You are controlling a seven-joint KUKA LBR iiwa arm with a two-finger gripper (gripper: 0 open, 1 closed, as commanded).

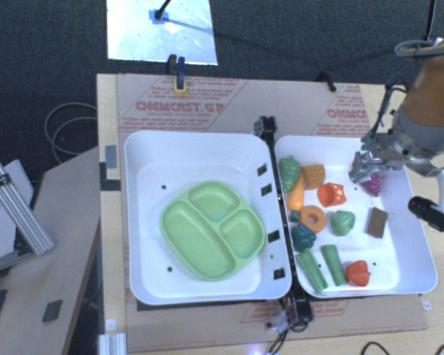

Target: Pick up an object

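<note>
The metal two-finger gripper (362, 170) hangs over the far right of the right white bin (418, 276); how wide it stands I cannot tell. A small purple toy (372, 186) lies just beside it, with a red plastic pepper (331, 194) to the left.

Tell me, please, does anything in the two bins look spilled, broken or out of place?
Nothing stands out. The green divided plate lies flat in the left bin, a little askew to its walls. The toy foods lie loosely in the right bin, none over the rim. The gripper hangs by the purple piece.
</note>
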